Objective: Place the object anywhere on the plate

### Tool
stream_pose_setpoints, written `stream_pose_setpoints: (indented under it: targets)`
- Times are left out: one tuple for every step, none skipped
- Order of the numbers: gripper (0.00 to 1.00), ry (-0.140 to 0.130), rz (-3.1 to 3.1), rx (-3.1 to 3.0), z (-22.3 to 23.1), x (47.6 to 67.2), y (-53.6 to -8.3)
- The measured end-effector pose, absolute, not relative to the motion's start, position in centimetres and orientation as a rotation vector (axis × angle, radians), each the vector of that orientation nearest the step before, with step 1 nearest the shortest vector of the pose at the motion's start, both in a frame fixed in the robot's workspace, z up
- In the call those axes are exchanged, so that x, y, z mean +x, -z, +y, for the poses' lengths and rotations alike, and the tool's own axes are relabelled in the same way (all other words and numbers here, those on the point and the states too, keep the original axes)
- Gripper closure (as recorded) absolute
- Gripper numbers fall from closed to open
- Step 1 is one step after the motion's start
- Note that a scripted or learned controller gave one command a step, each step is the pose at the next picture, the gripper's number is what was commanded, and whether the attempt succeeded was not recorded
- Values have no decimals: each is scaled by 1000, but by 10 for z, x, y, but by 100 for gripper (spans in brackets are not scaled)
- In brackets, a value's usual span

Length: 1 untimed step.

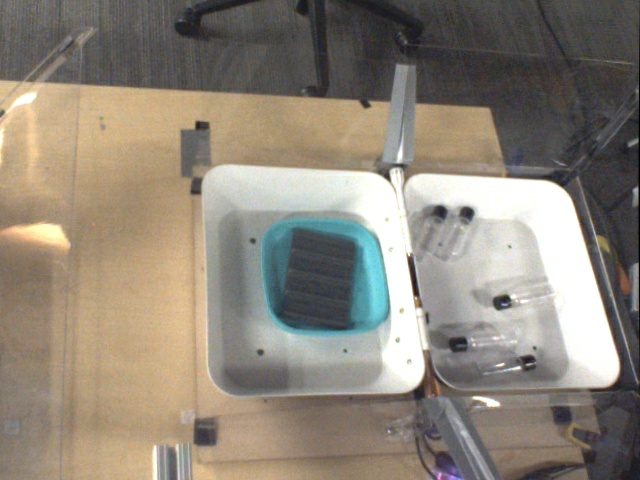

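Dark grey ribbed rectangular block (320, 279) lying flat on the teal, rounded-square plastic plate (372, 286), long side running roughly away from the camera and turned slightly clockwise. Sits inside the plate's raised rim, with a band of bare teal showing on every side, widest at the right.

Plate resting on the floor of the left shallow white bin (230, 298), about centred. White bin floor open all round it: a broad strip toward the left wall, a narrower one toward the right wall, some room at near and far ends. Bin walls low and rounded at the corners.

Right shallow white bin (560, 218) touching the left one along a shared middle edge. Holds five clear vials with black caps: two side by side (450, 230) near its far left corner, one (522, 297) lying across the middle, two more (482, 342) (508, 364) close to the near wall. Open white floor between them, most of it along the far and right sides.

Grey metal strip (400, 116) rising from the far end of the seam between the bins. Pale wooden bench (110, 298) wide and bare to the left of the bins. Black chair base (310, 8) on grey carpet beyond the bench's far edge.

Claw state: cannot tell, open or closed; likewise cannot tell where the block lies relative to it.
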State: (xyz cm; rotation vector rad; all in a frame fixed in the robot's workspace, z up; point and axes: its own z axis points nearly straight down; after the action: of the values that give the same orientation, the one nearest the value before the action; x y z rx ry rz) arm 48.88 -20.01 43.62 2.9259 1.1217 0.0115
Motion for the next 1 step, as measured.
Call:
stream_pose_setpoints:
  targets:
    - [0, -13, 966, 2981, -200, 489, -437]
